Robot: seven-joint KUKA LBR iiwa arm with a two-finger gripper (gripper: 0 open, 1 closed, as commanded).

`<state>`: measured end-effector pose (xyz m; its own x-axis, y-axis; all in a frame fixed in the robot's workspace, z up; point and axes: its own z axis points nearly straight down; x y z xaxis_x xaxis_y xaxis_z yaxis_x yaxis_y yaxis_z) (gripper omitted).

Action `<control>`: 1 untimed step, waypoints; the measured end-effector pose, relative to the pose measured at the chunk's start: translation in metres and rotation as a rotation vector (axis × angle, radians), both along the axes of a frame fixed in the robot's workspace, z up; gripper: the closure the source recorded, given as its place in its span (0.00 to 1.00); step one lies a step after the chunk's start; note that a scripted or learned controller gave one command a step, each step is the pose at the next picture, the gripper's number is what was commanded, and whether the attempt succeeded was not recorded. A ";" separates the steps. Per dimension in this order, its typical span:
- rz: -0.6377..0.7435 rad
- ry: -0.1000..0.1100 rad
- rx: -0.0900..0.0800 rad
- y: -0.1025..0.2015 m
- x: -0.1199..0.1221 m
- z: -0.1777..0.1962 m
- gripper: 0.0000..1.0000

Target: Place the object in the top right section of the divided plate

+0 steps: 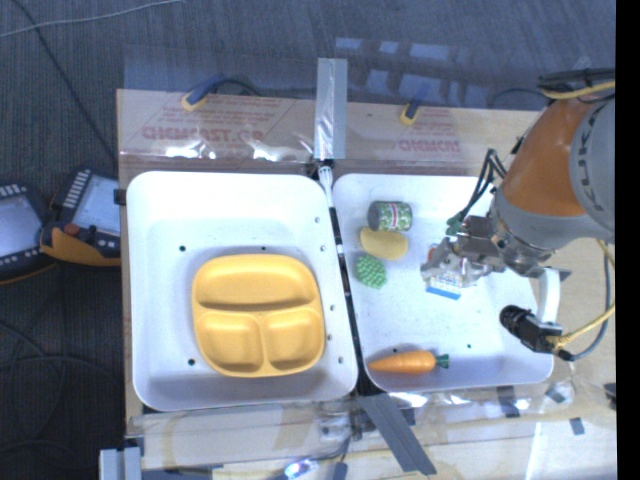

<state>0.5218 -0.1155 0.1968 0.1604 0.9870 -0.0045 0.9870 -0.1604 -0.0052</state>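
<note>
Grey arm (560, 183) hides most of the claw (452, 265); its state is unclear.

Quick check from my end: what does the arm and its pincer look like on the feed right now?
The grey arm has a broad orange band above the wrist. Dark cables run alongside to the small metallic pincer; a yellow cable trails below.

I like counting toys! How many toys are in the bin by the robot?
4: a green can, a yellow piece below it, a green ball, a carrot near the front. The arm may hide more.
</note>
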 end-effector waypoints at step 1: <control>0.038 -0.001 0.000 0.053 0.073 0.088 1.00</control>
<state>0.5946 -0.0626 0.2850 0.1228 0.9924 -0.0042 0.9924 -0.1228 -0.0038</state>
